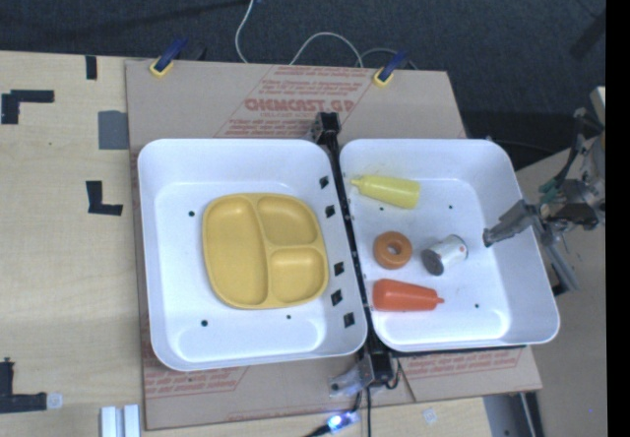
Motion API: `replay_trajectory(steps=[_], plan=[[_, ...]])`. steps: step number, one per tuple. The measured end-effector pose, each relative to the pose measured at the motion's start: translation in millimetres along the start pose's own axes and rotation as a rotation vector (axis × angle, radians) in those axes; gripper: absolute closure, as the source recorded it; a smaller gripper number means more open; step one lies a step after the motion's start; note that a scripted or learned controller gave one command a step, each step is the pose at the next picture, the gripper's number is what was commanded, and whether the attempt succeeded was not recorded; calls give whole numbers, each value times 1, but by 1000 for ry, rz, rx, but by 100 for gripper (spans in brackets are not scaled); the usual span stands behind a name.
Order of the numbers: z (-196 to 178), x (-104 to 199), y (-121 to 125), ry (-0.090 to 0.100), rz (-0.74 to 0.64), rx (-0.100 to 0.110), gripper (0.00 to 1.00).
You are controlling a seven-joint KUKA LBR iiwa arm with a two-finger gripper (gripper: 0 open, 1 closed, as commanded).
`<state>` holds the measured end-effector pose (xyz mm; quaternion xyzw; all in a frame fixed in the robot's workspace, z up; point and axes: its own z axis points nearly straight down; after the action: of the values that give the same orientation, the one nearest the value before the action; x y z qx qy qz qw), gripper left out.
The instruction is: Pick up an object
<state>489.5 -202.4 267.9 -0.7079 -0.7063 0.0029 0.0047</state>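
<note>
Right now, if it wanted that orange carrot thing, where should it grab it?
Probably across the thick left end of the carrot, coming straight down from above. It lies flat on the bin floor, long axis running left to right and tapering to a thin tip on the right, so the fingers should close across its width. The ring and cylinder sit clear above it.
</note>
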Motion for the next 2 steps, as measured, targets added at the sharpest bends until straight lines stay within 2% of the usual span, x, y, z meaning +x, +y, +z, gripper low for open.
replay_trajectory(steps=[1, 2], plan=[[-5, 0, 2, -3, -3, -9, 0], [59, 5, 0, -1, -3, -3, 0]])
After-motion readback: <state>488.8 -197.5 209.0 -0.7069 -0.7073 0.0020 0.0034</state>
